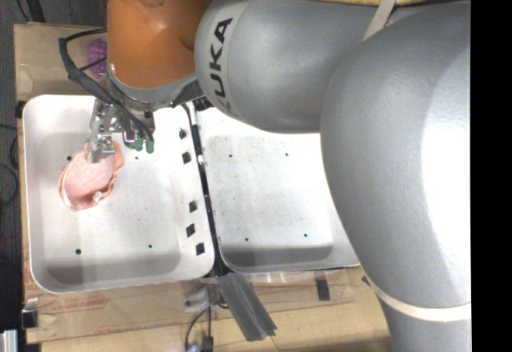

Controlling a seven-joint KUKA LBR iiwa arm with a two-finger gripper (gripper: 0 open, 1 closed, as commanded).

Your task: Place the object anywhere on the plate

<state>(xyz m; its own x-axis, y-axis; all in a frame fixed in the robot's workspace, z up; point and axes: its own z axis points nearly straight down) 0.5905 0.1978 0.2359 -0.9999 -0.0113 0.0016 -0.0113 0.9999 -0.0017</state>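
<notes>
Fingers (pixel 100 149) of mine, spread or pinching I cannot tell, touch the far edge of the pink plate (pixel 86 181) in the left bin (pixel 112 262).

Black lettering "UKA", the visible part of the maker's name, on the grey arm (pixel 264 54) casing beside the orange band (pixel 148 30).

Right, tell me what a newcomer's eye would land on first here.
First the huge grey arm with its orange band, swelling across the right and top of the view. Next the pink plate in the left bin, with the gripper down at its upper edge. The right bin sits alongside, partly under the arm.
</notes>
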